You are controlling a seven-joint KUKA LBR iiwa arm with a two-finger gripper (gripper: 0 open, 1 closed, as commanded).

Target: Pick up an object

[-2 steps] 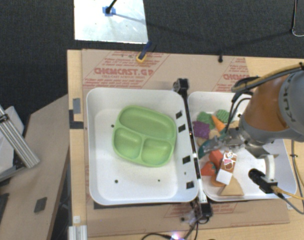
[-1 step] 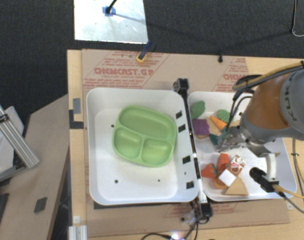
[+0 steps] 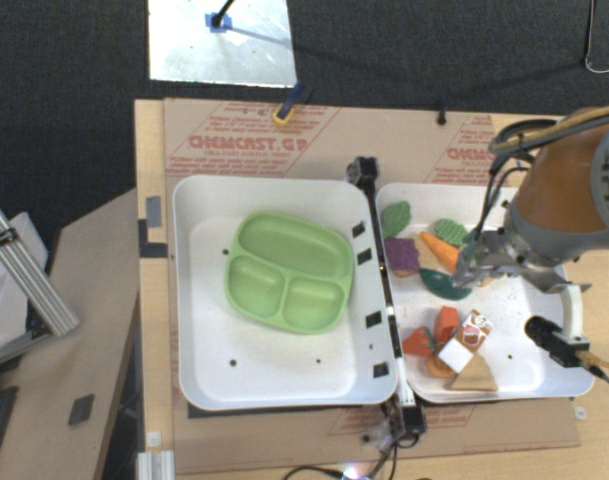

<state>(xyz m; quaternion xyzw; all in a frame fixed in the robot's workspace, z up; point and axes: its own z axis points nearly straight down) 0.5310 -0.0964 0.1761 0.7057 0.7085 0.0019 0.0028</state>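
Observation:
The right bin (image 3: pixel 504 383) holds a scatter of toy food: a green leaf-shaped piece (image 3: pixel 395 217), a purple piece (image 3: pixel 401 256), an orange carrot (image 3: pixel 441 250) with a green piece (image 3: pixel 450 232) behind it, a dark green spoon-like piece (image 3: pixel 442 282), red pieces (image 3: pixel 445 322), a small printed box (image 3: pixel 473 330) and a tan wedge (image 3: pixel 473 374). My gripper (image 3: pixel 471 266) hangs low over the middle of this bin, just right of the carrot and over the dark green piece. The arm's body hides its fingertips.
The left bin (image 3: pixel 209 368) holds a light green divided plate (image 3: pixel 289 271). A black divider rail (image 3: pixel 377 268) runs between the bins. A black fitting (image 3: pixel 556 341) sticks out at the right bin's right side. Cardboard (image 3: pixel 244 138) lies under the bins.

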